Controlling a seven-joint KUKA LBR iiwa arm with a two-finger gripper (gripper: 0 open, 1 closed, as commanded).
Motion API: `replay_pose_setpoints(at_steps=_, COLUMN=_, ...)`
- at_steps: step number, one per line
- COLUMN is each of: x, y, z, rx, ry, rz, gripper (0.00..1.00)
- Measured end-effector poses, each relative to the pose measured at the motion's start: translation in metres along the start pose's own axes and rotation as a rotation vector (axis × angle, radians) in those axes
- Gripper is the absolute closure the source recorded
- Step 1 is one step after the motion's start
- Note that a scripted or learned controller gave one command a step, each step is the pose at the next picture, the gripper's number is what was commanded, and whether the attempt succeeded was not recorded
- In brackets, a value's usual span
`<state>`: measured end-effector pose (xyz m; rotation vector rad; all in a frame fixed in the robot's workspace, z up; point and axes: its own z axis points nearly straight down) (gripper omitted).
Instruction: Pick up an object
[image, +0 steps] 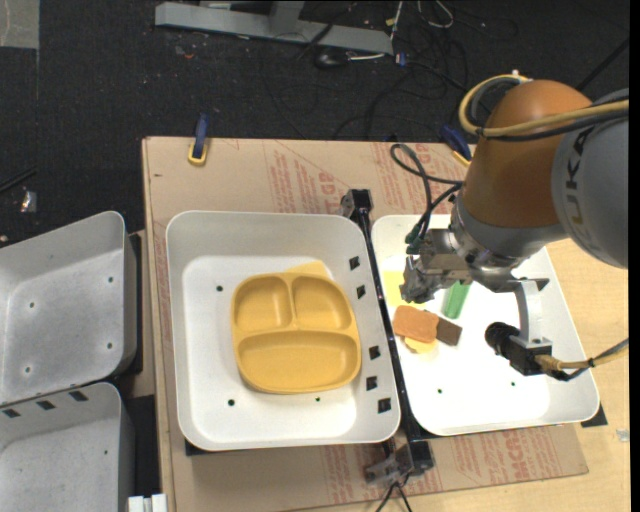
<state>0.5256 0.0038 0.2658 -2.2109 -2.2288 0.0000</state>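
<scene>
My gripper (428, 283) hangs low over the left part of the right bin (500, 400), under the arm's orange band. Just below it lie an orange sponge-like block (415, 324), a small dark brown piece (448, 332) touching that block, and a green cylinder (457, 299) standing tilted beside them. A yellow item (392, 283) peeks out at the bin's left wall, partly hidden by the gripper. Nothing shows between the fingers.
The left bin (200, 300) holds a yellow divided plate (295, 332). A black camera or sensor unit (515, 346) on a bracket hangs off the arm over the right bin. Cables run across the bench behind it. White lids lie at far left.
</scene>
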Motion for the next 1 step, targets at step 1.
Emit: replay_pose_setpoints(at_steps=1, x=0.0595, y=0.0024, z=0.0010, rx=-0.002, ry=0.000, rz=-0.001, gripper=1.00)
